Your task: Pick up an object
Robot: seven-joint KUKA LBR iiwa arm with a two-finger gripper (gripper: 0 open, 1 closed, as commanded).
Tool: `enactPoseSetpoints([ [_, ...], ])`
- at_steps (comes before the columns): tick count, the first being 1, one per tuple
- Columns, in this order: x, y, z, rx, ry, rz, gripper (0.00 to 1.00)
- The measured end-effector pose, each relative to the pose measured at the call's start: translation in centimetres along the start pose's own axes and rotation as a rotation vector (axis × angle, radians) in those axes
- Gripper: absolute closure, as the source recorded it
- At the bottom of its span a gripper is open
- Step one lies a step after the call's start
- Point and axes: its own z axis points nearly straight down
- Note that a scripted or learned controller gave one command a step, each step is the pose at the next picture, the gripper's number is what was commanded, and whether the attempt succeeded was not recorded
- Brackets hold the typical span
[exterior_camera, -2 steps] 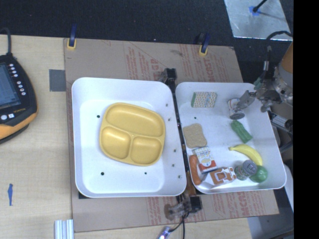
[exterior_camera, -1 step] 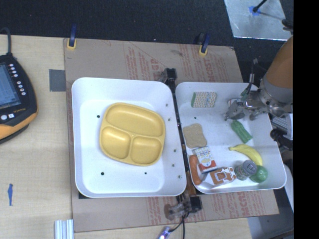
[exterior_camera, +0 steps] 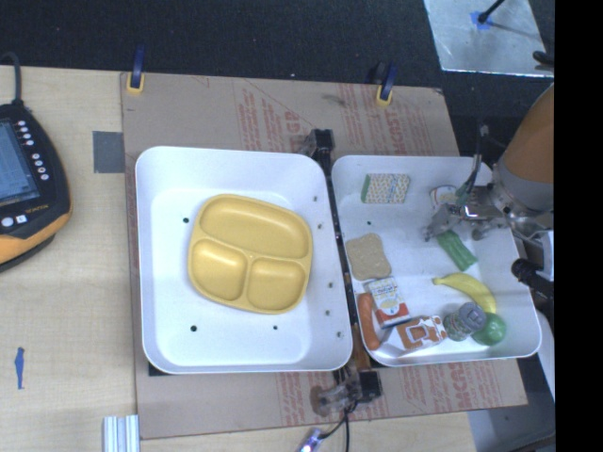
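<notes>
The right bin (exterior_camera: 528, 347) holds several objects. Among them are a green block (exterior_camera: 458, 251), a yellow banana (exterior_camera: 468, 290), a tan bread slice (exterior_camera: 367, 255) and a patterned green-and-white pad (exterior_camera: 385, 188). My gripper (exterior_camera: 457, 230) hangs over the bin's far right part, just above the upper end of the green block. Its fingers stand apart, open, with nothing held between them. The grey arm with its orange band (exterior_camera: 532, 144) comes in from the right.
Along the right bin's front lie a small carton (exterior_camera: 387, 299), an orange sausage-shaped piece (exterior_camera: 367, 321), an orange-and-white box (exterior_camera: 421, 332), a grey can (exterior_camera: 462, 323) and a green ball (exterior_camera: 493, 329). In the left bin (exterior_camera: 160, 337) sits a yellow divided plate (exterior_camera: 251, 252). A teach pendant (exterior_camera: 28, 186) sits at the left.
</notes>
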Motion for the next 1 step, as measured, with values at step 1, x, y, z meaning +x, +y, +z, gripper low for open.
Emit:
enactPoseSetpoints([
  [1,-0.09,-0.01,-1.05,0.002,-0.001,-0.002,1.0],
])
